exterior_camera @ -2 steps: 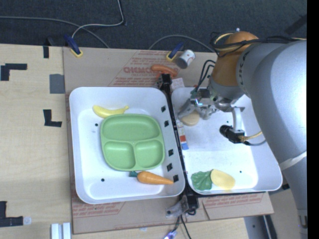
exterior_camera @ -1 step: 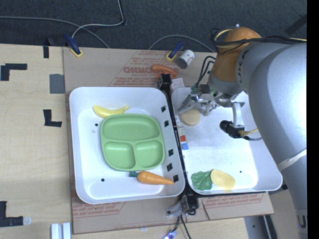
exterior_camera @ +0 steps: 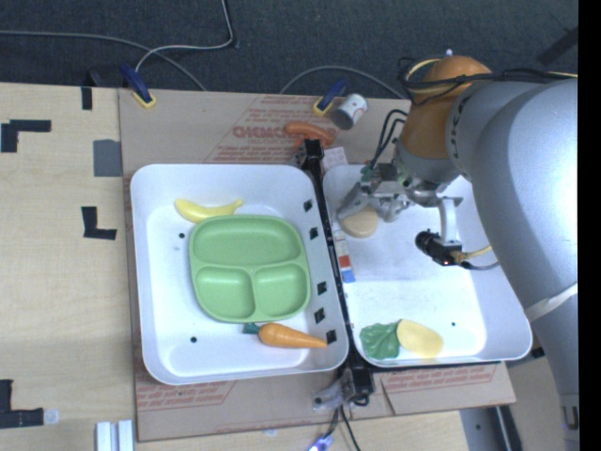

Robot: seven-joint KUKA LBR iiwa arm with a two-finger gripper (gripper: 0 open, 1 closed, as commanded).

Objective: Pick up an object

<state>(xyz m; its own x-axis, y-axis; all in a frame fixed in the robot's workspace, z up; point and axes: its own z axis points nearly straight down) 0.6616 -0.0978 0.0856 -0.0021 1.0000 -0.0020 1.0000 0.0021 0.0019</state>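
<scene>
Two bins sat side by side on the surface, the left bin (exterior_camera: 150, 252) touching the right bin (exterior_camera: 488, 332) along their shared wall. In the left bin a divided plate (exterior_camera: 249, 266) lay near the middle. A banana (exterior_camera: 207, 209) lay just behind it toward the far edge, and a carrot (exterior_camera: 291, 336) lay just before it near the front right corner. In the right bin a leaf (exterior_camera: 378, 339) and a lemon (exterior_camera: 420, 337) lay touching near the front edge, the leaf to the left. A round bun (exterior_camera: 358, 223) lay near the far left corner of that bin, beneath the gripper (exterior_camera: 376, 200). Behind the bins, on the surface, a sausage (exterior_camera: 309, 131) lay near the dividing wall.
</scene>
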